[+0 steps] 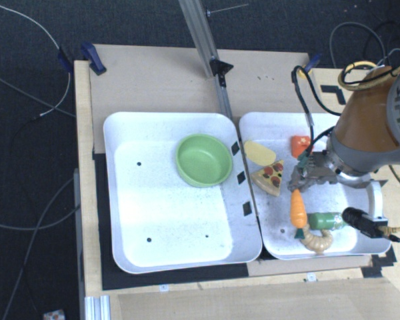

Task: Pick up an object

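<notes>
Arm over right bin, tool low among toy food.
Tool just above carrot; grip state can't tell; green bowl in left bin.

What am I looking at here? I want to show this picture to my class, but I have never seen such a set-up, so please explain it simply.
This is one picture from a fixed camera above a workbench, looking down at a slant. The grey and orange shape on the right is a robot arm. At its end is its tool, the part meant for grasping, which sits low over the right bin.

Two shallow white bins lie side by side. The left bin holds a green bowl. The right bin holds toy food: a pale yellow piece, a pizza slice, a red-orange piece, a carrot, a green item and a beige curved piece.

The picture does not make clear whether the tool holds anything; it appears to be just above the carrot's top.
</notes>
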You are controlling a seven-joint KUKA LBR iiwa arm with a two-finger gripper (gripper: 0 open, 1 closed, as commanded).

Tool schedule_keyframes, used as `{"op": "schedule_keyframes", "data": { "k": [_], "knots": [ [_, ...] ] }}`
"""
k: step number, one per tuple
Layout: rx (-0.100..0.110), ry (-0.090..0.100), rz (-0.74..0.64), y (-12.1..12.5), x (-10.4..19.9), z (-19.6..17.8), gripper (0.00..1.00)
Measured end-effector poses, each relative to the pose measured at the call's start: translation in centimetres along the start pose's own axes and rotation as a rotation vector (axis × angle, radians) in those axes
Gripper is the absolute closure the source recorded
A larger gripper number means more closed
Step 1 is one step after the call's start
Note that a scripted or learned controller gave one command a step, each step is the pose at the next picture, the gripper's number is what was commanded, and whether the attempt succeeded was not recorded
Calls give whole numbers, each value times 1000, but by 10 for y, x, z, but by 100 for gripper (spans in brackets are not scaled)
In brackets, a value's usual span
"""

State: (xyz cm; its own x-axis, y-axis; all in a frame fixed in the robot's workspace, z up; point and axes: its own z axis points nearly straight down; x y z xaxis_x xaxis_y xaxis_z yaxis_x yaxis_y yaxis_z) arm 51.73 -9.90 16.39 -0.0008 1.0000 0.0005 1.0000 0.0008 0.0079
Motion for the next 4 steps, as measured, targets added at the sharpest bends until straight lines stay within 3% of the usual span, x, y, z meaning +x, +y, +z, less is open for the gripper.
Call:
{"op": "schedule_keyframes", "data": {
  "k": [2,3,4],
  "knots": [
    [-3,-1,1,-4,-18,-119,100],
    [6,0,-4,18,27,-101,100],
    [5,0,-4,55,66,-95,100]
  ]
}}
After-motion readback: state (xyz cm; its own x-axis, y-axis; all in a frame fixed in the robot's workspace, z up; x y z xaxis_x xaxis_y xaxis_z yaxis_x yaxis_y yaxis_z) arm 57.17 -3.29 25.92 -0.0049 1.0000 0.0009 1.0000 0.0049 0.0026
